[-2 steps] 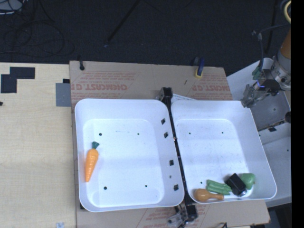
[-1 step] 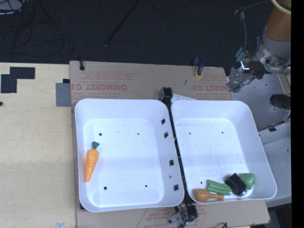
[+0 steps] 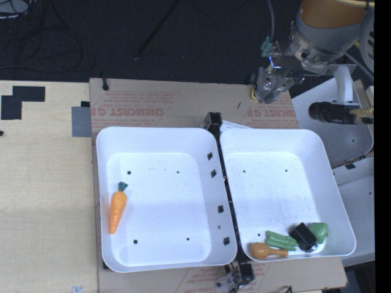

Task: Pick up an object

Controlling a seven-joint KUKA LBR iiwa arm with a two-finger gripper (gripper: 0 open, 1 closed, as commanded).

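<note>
Your gripper hangs beyond the right bin's far rim; you can't tell its state. A carrot lies in the left bin.

Carrot alone in left bin

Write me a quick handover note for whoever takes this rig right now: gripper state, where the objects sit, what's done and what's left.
Gripper: raised behind the right bin, over the cardboard; nothing visibly held.
Left bin: toy carrot near its left wall.
Right bin, near corner: a clustered green pod, black block, green piece and tan pear-shaped toy.
Done: nothing picked.
Left: descend on one object, grasp, lift. The carrot lies alone, likely the easier target.
</note>
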